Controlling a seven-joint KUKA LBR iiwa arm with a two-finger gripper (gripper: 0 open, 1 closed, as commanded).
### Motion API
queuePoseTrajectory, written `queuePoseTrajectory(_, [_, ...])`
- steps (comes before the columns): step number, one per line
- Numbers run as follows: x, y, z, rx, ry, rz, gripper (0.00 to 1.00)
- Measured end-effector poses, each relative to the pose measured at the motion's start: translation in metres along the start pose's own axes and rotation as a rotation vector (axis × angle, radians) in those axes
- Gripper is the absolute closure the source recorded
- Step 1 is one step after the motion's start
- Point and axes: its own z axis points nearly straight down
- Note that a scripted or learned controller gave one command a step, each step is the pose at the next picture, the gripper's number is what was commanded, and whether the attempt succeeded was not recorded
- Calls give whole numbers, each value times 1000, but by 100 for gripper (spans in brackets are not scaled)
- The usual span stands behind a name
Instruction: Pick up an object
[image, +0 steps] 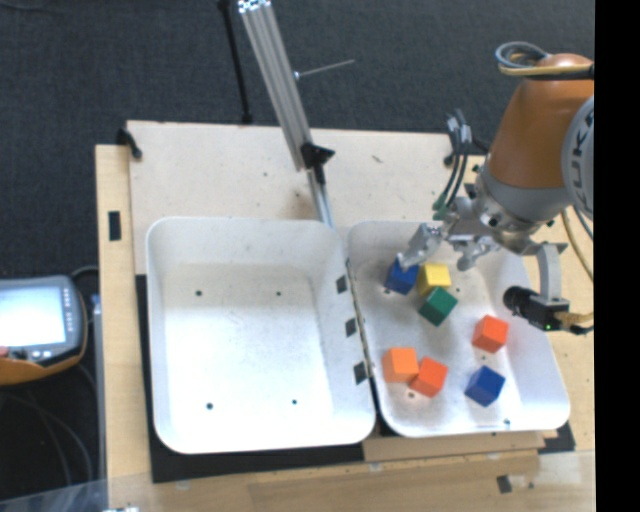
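1. The arm (535, 120) is reaching in from the right, and the gripper (447, 245) is hanging over the far part of the right bin (545, 400).
2. The claw is standing wide: one finger is pointing left toward a blue cube (402, 276) and the other is angling down beside a yellow cube (436, 275). Nothing is sitting between the fingers.
3. Judged from this posture, the approach step is in hand; no object is being gripped yet.
4. The closest candidates are lying just below the fingertips: the blue cube, the yellow cube touching it on its right, and a green cube (438, 306) just nearer than the yellow one.
5. The next move is calling for a descent centred on one cube, so that the fingers are straddling it alone; the tight cluster is risking a finger landing on a neighbour.
6. Count, all in the right bin:
   - blue cubes: two, the second (484, 385) lying near the front right;
   - orange cubes: three, a touching pair (402, 364) (431, 377) and one (490, 333) apart to the right;
   - yellow: one; green: one.
7. The left bin (170, 240) is lying alongside.
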Motion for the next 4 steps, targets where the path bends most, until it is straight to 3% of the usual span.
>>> queuePoseTrajectory(1, [-34,-19,92,10,-1,-2,0])
queuePoseTrajectory(2, [-26,-79,-28,-7,-1,-6,0])
queuePoseTrajectory(3, [-21,-58,156,7,0,-3,0])
queuePoseTrajectory(4, [40,23,61,-11,1,-14,0])
